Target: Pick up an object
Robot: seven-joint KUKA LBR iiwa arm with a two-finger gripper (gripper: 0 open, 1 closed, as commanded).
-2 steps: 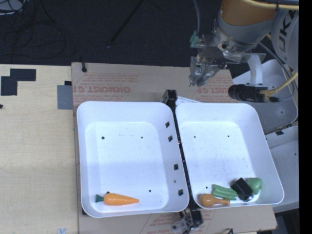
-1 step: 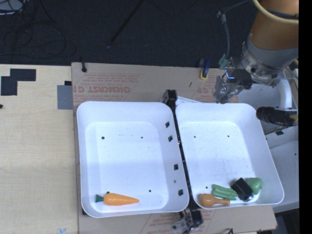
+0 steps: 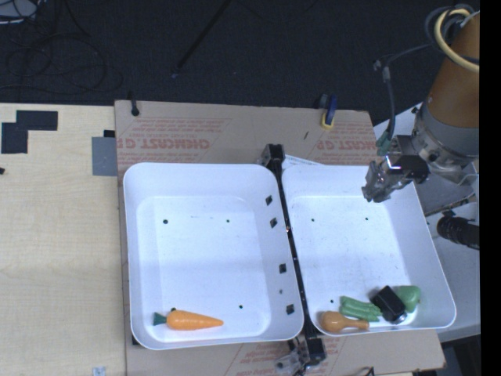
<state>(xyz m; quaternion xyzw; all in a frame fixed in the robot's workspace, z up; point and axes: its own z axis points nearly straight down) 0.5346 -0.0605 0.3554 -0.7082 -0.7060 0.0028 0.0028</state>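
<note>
The gripper (image 3: 379, 188) is hanging over the right bin's (image 3: 407, 233) far right corner; whether it is spread I cannot tell. An orange carrot (image 3: 190, 319) is lying in the left bin's (image 3: 141, 241) near left corner.

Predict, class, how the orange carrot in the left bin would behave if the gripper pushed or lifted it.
The carrot looks like moulded plastic, so probably stiff and light. Its round, tapered body may roll or swing in an arc when pushed. The glossy skin could slip from the gripper.
</note>
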